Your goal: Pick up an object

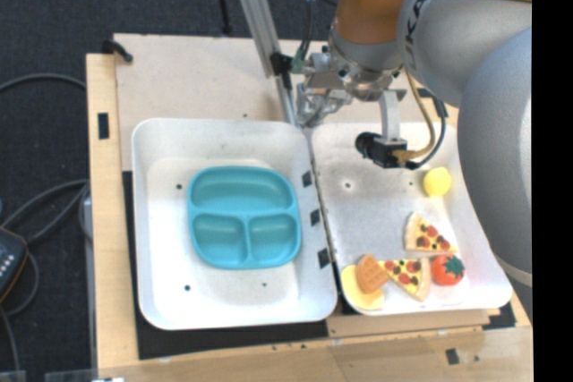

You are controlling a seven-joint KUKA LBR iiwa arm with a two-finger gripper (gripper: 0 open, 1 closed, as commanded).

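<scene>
While the gripper (315, 107) is held at the right bin's (358, 192) ten o'clock corner, its state cannot be told; nothing is seen picked up.

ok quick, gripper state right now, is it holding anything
gripper: cannot be told. It sits over the back edge of the bins, at the divider, and nothing is seen held in it.

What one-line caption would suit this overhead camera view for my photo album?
Grey robot arm reaching over two white bins: a teal divided plate in the left, toy pizza slices and strawberry in the right.
</scene>
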